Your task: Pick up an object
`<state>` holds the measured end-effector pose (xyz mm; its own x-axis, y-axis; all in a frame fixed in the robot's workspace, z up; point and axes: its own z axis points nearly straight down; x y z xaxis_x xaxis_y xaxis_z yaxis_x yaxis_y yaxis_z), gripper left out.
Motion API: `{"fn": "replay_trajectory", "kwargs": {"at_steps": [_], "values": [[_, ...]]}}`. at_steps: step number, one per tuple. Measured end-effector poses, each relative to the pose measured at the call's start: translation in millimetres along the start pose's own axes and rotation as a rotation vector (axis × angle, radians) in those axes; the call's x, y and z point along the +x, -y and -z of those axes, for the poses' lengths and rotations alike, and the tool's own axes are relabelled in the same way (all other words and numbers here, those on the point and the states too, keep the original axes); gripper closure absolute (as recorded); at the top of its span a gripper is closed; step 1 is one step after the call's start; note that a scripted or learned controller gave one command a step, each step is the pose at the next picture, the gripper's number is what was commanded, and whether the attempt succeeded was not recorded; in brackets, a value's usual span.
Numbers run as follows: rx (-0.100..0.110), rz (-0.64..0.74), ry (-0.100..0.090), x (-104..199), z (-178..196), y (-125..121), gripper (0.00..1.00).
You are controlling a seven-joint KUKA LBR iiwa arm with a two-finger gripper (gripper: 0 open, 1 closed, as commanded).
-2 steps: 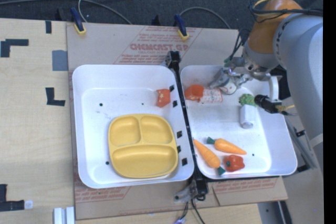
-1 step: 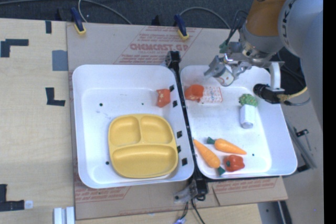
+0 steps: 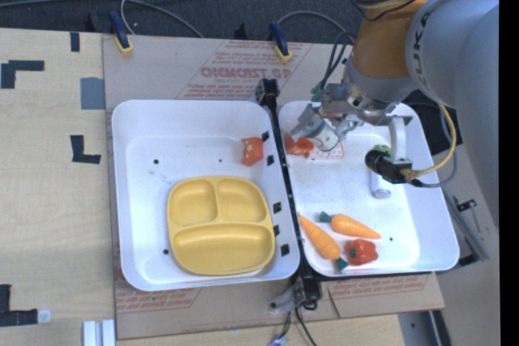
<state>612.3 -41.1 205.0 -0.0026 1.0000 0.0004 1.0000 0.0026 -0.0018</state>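
The grey arm reaches in, orange-banded wrist bent down, the hand (image 3: 318, 126) low beside the bins' divider (image 3: 280, 166).

White bins (image 3: 130, 198): 2. Yellow divided plate (image 3: 220, 224): 1. Carrots (image 3: 353, 226): 2. Small red-orange pieces (image 3: 252, 149): 3, one by the gripper partly hidden, so perhaps miscounted. Blue clamps (image 3: 122, 32): 2.

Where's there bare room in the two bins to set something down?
Left bin: the floor above the yellow plate, left of the small red piece. Right bin: the middle floor between the gripper and the carrots. Crowded: the right bin's upper left corner and its lower left.
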Motion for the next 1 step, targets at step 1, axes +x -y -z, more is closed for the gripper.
{"fn": "replay_trajectory", "kwargs": {"at_steps": [1], "values": [[0.0, 0.001, 0.0, 46.1, 22.9, 27.0, 1.0]]}}
